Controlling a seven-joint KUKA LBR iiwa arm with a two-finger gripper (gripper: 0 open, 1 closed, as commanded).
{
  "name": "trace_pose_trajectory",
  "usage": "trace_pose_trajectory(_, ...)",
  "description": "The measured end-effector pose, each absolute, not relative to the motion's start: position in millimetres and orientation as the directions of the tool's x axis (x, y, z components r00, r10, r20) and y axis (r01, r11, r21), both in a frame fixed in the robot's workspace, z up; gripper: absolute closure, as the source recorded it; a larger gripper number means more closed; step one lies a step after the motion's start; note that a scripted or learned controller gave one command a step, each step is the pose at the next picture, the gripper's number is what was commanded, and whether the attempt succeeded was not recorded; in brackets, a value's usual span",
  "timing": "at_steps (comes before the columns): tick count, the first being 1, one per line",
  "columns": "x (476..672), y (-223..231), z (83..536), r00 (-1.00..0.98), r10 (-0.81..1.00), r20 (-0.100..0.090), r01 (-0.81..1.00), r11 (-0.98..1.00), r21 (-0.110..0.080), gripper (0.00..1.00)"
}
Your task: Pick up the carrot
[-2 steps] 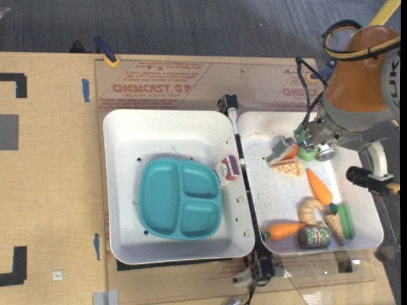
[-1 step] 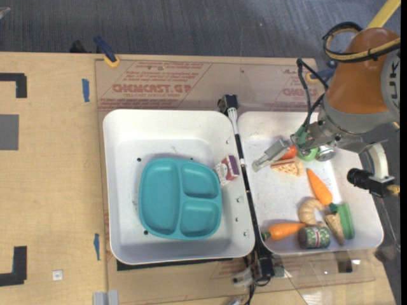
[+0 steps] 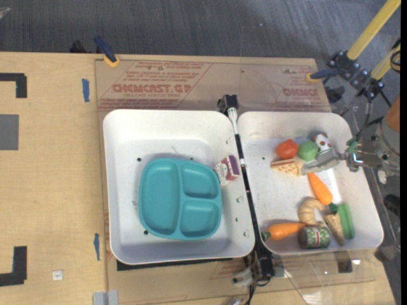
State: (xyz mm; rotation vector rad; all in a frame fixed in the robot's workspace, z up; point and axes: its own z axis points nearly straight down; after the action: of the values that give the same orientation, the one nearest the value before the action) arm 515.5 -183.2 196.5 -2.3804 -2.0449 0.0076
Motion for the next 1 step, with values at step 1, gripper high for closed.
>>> trace_pose_trajectory(1,528.5,-179.8,147.3,0.053,0.999,-0.001,0.998,-0.053,0.022,0.00)
